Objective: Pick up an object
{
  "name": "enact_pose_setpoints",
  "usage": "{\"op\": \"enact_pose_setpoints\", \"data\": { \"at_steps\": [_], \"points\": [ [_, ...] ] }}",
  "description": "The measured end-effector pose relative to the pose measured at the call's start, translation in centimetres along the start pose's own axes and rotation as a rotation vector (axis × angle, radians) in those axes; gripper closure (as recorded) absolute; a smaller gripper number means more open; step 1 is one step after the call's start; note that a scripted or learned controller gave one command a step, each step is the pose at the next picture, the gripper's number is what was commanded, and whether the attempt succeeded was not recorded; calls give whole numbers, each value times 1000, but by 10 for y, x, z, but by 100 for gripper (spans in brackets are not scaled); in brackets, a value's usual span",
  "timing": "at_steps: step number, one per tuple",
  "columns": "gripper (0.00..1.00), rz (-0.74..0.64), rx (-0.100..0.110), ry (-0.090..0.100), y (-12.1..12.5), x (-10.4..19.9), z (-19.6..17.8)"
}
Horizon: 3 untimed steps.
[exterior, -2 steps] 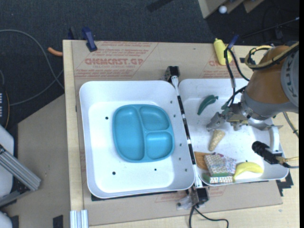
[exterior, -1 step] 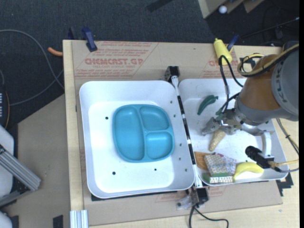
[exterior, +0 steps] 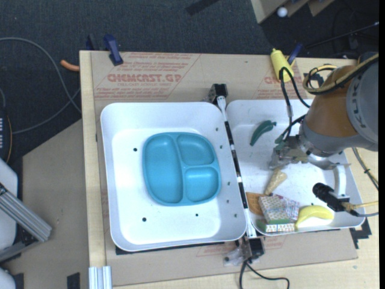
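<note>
Gripper (exterior: 283,159) low in right bin (exterior: 240,116), just above tan cone (exterior: 275,180) — finger state unclear

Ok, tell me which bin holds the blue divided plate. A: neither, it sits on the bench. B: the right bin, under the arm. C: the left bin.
C: the blue divided plate lies flat in the middle of the left bin, away from the arm over the right bin.

bins (exterior: 120,179): glossy white plastic | blue plate (exterior: 180,167): smooth plastic | bench (exterior: 150,77): matt, perhaps cardboard
</note>
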State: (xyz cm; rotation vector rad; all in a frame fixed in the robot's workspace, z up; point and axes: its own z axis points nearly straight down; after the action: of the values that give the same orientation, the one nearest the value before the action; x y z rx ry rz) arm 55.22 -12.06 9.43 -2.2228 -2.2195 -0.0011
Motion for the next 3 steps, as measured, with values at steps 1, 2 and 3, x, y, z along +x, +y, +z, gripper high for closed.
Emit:
{"op": "enact_pose_setpoints", "data": {
  "at_steps": [1,2,3],
  "points": [
    [0,0,0,0,0,0,0],
    [0,0,3,0,-41,-2,10],
    [100,0,0,0,-41,-1,0]
  ]
}}
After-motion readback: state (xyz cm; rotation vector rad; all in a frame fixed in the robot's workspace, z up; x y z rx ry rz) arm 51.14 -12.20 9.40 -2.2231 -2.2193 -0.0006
